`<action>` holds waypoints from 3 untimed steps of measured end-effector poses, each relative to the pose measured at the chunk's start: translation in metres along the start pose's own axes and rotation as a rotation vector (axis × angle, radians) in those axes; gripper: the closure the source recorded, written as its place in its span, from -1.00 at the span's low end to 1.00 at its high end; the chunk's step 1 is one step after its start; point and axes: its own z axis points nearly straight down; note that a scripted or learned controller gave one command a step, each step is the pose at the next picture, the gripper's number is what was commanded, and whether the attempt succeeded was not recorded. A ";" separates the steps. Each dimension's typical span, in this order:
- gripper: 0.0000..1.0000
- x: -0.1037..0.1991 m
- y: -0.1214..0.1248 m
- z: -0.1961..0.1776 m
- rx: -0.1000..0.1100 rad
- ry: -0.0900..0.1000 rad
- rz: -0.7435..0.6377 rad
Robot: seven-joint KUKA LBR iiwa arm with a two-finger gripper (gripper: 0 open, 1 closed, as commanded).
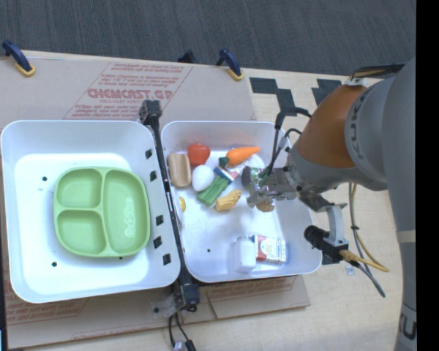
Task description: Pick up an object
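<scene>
the right-hand shallow white plastic bin (205, 258) held the stock: a tan bread-roll-shaped toy (179, 170), a red tomato-shaped toy (198, 154), a white egg-shaped toy (203, 177), an orange carrot-shaped toy (243, 154), a green elongated vegetable toy (214, 190), a yellow wedge-shaped toy (228, 201), and, near the front wall, a small white carton with a red label (267, 249) beside a white cup-like item (243, 254). the left-hand shallow white plastic bin (14, 218) held a pale green three-compartment plastic plate (102, 212). the two-finger metal gripper (261, 194) sat low over the right bin's right side, just beside the yellow wedge and below the carrot, on the grey arm with the orange band (333, 134). whether its fingers stood open or closed could not be told, as the tips were blurred into clutter; nothing was seen between them. judged step: settling on one item. the cluster was crowded, pieces touching, so a clean take seemingly called for a piece with free flanks, the wedge or carrot being nearest. fingers ought to straddle the narrow axis, descend straight, and close before lifting; a slant approach risked nudging the neighbours aside.
</scene>
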 end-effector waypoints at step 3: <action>1.00 0.000 0.004 -0.031 -0.014 -0.006 -0.013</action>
